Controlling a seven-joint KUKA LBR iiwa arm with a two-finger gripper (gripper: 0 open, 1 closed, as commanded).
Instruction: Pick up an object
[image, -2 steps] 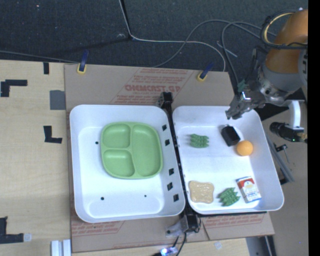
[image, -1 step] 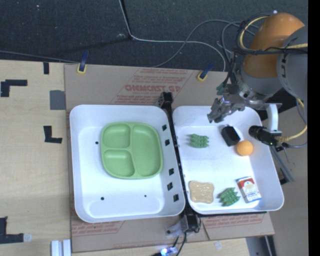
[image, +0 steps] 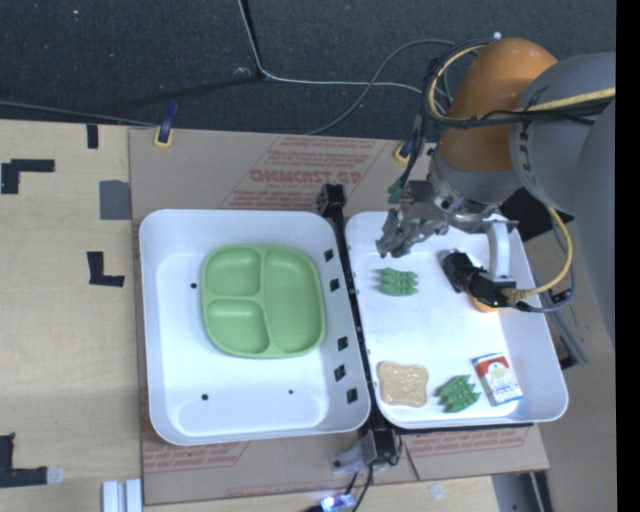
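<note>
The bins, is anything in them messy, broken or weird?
Nothing stands out. The green plate lies flat in the left bin. In the right bin, the toast, two green toys and small carton lie apart, undamaged.

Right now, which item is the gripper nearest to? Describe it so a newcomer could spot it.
Look in the right-hand white bin, at its far end where the gripper hangs. Just below the gripper lies a small green bumpy toy. A similar green piece lies at the near end, between a tan toast slice and a small red and white carton.
</note>
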